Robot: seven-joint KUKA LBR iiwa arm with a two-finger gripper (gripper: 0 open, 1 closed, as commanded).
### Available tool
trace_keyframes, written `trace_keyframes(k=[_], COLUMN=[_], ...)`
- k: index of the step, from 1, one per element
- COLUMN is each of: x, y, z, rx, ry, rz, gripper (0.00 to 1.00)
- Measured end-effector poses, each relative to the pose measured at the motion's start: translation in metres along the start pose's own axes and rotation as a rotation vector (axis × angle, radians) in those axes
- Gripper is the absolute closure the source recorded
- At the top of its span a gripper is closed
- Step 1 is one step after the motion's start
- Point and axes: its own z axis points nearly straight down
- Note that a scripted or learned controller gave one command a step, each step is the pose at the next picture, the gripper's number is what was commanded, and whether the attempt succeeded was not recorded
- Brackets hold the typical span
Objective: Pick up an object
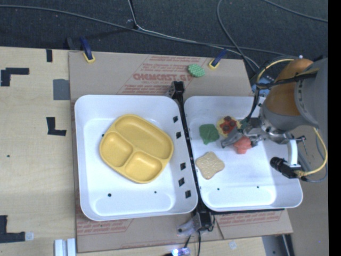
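Note:
My gripper is low in the right bin, reaching in from the right. A small red object lies right at its tip, touching or partly under it; whether it is gripped is not visible. A green piece lies just left of the gripper. A small red and yellow item sits just above it. A tan toast-shaped piece rests lower left in the same bin.
The left bin holds a yellow divided plate. A black divider runs between the bins. A small green object lies on the cardboard behind the bins. Cables loop beside the arm at the right.

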Motion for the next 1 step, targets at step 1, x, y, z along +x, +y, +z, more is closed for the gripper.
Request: trace_keyframes(k=[1], x=[0.0], y=[0.0009], z=[-0.011], rx=[-0.003], ry=[-0.001], rz=[-0.001], gripper=[1.0])
